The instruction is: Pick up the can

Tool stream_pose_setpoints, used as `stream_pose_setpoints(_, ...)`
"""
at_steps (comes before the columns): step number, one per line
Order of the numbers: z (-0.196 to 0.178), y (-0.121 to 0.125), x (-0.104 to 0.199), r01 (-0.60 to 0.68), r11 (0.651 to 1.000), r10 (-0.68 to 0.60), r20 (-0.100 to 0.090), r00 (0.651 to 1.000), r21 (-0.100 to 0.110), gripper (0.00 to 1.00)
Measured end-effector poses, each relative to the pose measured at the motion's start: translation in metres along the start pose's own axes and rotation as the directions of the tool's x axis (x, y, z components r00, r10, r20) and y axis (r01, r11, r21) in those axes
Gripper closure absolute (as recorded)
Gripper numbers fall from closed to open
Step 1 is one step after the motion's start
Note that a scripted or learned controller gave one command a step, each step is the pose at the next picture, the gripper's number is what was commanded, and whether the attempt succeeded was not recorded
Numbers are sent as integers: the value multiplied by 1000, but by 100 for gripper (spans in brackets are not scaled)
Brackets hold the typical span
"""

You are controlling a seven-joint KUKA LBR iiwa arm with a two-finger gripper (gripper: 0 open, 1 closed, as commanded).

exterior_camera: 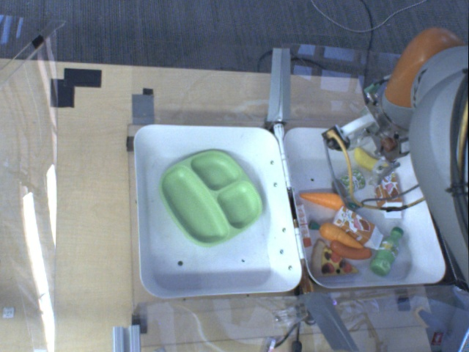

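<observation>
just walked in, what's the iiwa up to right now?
It's reaching in from the right over the right bin, going after a can. The claw sits low at the bin's far end, amid small items I can't tell apart, so I can't confirm a can or a grasp. The rest of that bin holds toy food: carrots, a green bottle, a pizza slice and a snack packet. The left bin holds a green divided plate, untouched.
</observation>
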State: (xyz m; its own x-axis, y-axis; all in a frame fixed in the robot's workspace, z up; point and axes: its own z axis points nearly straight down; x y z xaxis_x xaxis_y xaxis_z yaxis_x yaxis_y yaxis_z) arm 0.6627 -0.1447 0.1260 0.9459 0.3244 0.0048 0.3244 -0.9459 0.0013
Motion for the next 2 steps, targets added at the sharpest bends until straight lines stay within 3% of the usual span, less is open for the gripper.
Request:
stream_pose_setpoints(1,39,-10,1,-125,992,125,-1,992,2,0)
stream_pose_setpoints(2,26,-10,4,-124,992,124,-8,992,4,100)
